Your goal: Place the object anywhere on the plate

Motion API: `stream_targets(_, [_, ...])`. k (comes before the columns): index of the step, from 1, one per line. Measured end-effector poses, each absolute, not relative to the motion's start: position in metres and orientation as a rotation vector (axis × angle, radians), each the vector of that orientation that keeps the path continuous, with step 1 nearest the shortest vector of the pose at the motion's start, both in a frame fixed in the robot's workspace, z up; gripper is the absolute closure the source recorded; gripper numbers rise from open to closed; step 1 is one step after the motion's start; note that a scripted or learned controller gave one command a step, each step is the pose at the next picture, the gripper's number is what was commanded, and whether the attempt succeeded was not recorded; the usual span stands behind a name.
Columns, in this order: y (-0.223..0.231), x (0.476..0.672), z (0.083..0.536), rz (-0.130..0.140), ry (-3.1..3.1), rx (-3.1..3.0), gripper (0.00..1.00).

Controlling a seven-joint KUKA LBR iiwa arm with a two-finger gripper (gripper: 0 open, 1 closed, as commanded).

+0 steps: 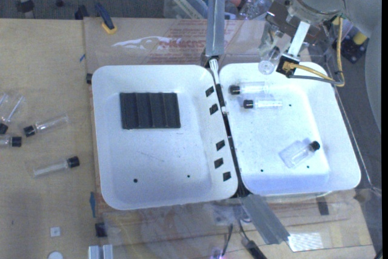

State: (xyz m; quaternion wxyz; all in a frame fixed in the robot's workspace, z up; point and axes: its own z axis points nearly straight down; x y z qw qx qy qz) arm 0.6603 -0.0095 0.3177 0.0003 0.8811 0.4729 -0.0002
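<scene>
Clear vial (267, 65) hangs in my gripper (274, 60), fingers closed on it, above the right bin's (339, 130) far edge. Black plate (150, 110) lies flat in the left bin (109, 148). Three more vials rest in the right bin.

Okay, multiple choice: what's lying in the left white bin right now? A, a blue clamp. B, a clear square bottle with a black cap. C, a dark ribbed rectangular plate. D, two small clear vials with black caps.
C: the dark ribbed plate lies flat in the left bin, while the capped vials and the square bottle lie in the right bin.
</scene>
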Motion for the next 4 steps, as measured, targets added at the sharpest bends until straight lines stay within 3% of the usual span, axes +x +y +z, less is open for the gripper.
stream_targets(1, [0.053, 0.667, 0.412, -0.001, 1.085, 2.948, 1.0])
stream_targets(2, [0.125, 0.645, 0.275, -0.004, 0.827, 3.032, 1.0])
stream_targets(3, [0.204, 0.601, 0.322, 0.003, 0.683, 3.067, 1.0])
stream_targets(4, [0.223, 0.562, 0.228, -0.001, 0.393, 3.116, 1.0])
